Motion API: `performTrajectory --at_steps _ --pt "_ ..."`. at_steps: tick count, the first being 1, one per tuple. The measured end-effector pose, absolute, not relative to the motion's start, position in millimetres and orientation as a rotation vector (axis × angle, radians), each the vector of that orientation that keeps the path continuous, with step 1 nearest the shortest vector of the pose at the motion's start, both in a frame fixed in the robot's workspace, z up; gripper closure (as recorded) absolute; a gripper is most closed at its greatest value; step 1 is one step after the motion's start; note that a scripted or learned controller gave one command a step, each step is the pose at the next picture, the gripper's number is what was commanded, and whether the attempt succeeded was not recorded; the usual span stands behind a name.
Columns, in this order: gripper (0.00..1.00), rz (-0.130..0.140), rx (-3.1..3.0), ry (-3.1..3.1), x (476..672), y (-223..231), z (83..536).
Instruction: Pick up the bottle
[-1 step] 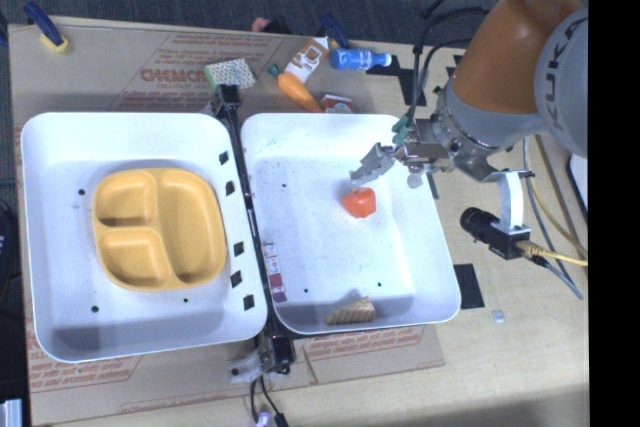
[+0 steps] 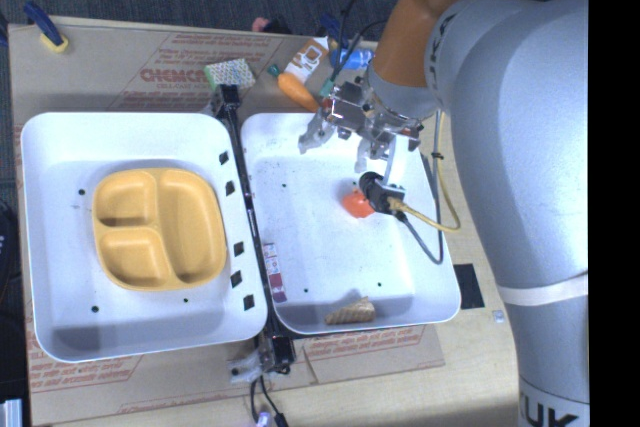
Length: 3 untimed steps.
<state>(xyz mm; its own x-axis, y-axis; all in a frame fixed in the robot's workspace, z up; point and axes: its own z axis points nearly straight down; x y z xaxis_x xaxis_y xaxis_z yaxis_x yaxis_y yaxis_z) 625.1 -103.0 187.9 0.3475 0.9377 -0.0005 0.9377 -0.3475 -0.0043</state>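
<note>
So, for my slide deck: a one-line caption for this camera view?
KUKA arm's pincer above the right bin, near an orange object; yellow tray in the left bin.

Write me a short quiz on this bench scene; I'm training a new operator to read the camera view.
1. True or false: the yellow divided plate lies in the right bin.
2. Which thing lies by the right bin's wall nearest the bottom of the view? A) a tan object B) a blue clamp C) a green patterned pad
3. Fill in: the small orange-red object lies in the ___ bin.

Key: 1 false, it lies in the left bin; 2 A; 3 right.
</note>
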Motion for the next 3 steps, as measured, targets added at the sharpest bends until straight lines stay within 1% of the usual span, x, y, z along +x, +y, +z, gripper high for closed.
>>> performTrajectory --at_steps 1,2,3 --pt "1.00 0.006 -2.569 -1.798 625.4 -102.7 198.3" --pt "1.00 0.006 -2.480 -1.920 568.4 -46.0 191.1" --pt "1.00 0.007 -2.240 -2.196 524.9 27.4 191.1"
